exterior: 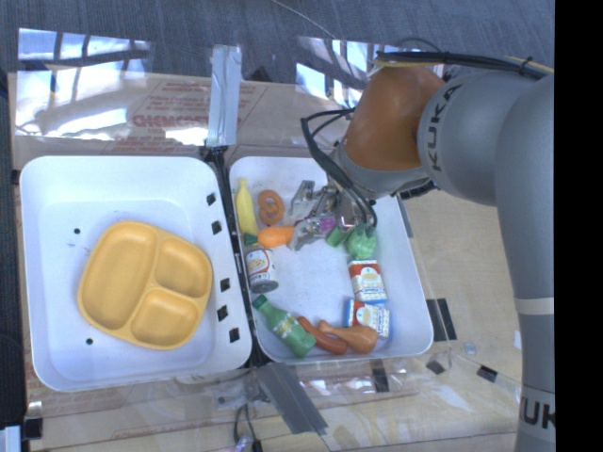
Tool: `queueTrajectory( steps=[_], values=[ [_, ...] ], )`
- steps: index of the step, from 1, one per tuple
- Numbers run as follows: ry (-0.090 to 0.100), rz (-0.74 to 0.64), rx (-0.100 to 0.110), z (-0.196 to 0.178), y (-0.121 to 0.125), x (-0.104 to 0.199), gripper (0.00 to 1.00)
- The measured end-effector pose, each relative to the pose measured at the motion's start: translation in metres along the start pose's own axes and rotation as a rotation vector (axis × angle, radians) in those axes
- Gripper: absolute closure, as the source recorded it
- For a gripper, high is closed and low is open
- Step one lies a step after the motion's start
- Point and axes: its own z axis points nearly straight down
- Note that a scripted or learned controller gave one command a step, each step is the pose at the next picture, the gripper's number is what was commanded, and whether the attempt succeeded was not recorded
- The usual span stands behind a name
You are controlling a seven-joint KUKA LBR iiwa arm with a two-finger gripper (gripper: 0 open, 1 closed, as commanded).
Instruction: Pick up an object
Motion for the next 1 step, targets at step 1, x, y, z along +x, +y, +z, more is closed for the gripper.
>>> queueTrajectory(
  steps=[1],
  values=[
    [-0.003, -0.001, 0.0, -0.0013, 0.0, -0.0008, 0.0]
  ],
)
